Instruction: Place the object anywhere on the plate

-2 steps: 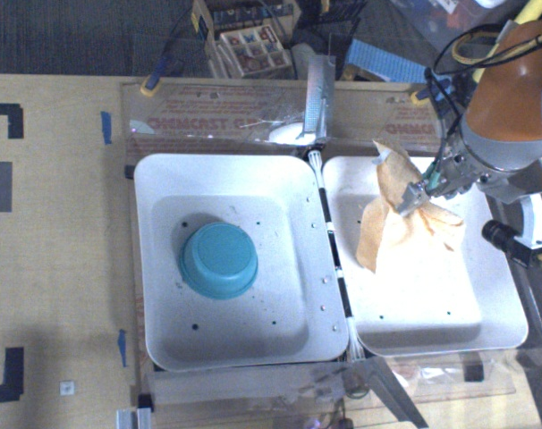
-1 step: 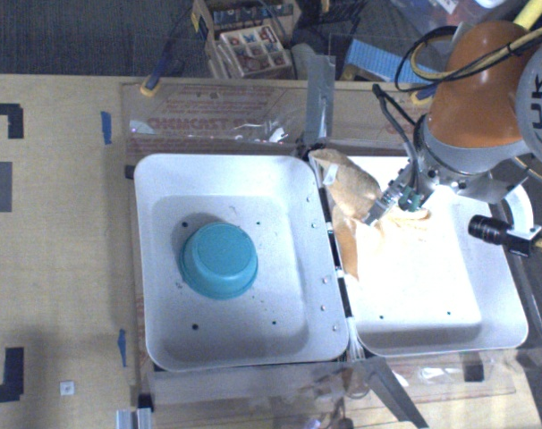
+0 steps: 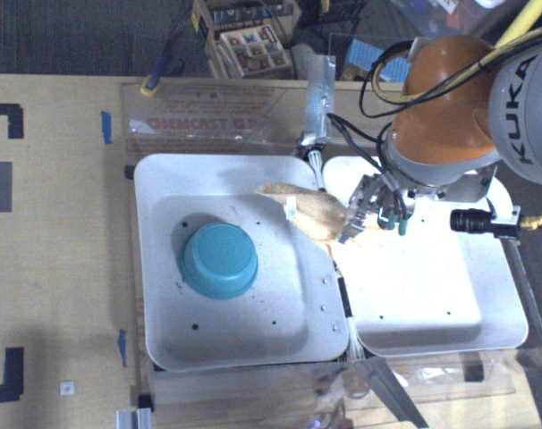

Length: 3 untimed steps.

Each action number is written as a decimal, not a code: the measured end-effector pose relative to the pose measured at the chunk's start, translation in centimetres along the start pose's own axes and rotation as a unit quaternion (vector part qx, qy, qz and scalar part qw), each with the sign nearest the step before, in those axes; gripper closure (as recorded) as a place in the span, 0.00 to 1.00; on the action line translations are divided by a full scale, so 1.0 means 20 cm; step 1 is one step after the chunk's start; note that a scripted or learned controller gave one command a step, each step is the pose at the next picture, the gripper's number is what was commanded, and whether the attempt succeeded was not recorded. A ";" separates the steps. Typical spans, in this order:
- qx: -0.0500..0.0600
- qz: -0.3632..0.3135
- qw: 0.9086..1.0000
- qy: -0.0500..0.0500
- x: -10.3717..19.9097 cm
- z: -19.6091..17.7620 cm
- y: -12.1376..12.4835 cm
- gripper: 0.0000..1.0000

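A round teal plate (image 3: 219, 259), turned upside down, sits in the left half of the left white bin (image 3: 164, 204). A beige, elongated soft object (image 3: 309, 211) with a small white tag hangs over the divider between the two bins, to the upper right of the plate. Its right end sits between the fingers of my gripper (image 3: 354, 216), which is shut on it. The gripper hangs from the orange wrist band (image 3: 445, 96) and stands over the left edge of the right bin (image 3: 432, 302). Object and plate are apart.
A clear plastic sheet (image 3: 217, 119) lies behind the bins. Boxes and cables crowd the back edge. A black cylinder (image 3: 475, 222) juts from the wrist over the right bin. Bare tan benchtop (image 3: 56, 239) lies to the left of the bins.
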State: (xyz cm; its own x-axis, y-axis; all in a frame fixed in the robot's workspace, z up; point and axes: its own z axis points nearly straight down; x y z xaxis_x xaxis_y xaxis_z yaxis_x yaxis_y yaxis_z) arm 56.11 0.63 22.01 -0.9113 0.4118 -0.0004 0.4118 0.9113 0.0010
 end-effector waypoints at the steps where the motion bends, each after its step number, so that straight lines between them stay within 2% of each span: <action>1: -0.001 -0.198 0.980 -0.003 0.13 -0.06 0.21 1.00; 2: -0.001 -0.211 0.977 0.000 0.29 -0.04 0.41 1.00; 3: -0.001 -0.211 0.978 -0.001 0.29 -0.04 0.41 0.00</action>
